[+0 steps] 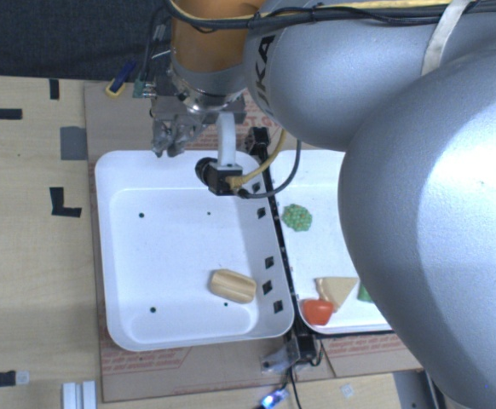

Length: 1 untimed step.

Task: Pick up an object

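At far left a pale wooden bench top (26,254) w/ black marker shapes is seen, then a brown cardboard sheet (146,360) under the bins. The left shallow white plastic bin (112,254) holds one item: a tan, stubby bread-roll-shaped object (233,285), lying near the bin's front-right corner, long axis running roughly left-right w/ a slight downward tilt to the right. Above the bin's rear rim the two-finger gripper (170,143) is seen, hanging below the orange band (218,15) of the arm; whether it is spread or closed can't be told, as the tip is dark, small and seen at a slant. Nothing is seen held. A black cable fitting (218,177) hangs just beside it, over the bin's rear. Key relation: the roll lies well apart from the gripper, toward the front of the bin and somewhat to the right, so a traverse forward and right, then a descent, is judged necessary; a grasp across the short axis is probably best. Further right, the second white plastic bin (316,186) holds a small green leafy lump (297,218), a pale yellow wedge (337,290) and a red rounded piece (318,312), partly covered by the large grey arm body (418,186).
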### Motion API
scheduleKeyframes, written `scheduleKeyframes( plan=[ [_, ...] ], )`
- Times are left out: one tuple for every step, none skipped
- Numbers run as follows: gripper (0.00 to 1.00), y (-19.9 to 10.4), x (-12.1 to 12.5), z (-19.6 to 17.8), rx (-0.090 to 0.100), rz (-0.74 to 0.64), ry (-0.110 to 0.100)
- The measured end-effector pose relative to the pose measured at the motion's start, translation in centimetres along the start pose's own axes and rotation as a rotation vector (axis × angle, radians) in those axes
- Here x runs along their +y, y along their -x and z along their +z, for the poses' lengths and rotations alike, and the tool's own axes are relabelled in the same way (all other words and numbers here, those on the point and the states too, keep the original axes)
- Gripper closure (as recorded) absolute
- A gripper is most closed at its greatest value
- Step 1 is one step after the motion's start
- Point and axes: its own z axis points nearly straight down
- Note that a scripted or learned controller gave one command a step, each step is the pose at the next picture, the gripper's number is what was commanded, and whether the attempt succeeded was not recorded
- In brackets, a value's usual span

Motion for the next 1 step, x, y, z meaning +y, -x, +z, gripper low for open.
scheduleKeyframes(
  plan=[
    [1.00,3.65,2.13,13.27,-0.010,0.012,-0.015]
  ],
)
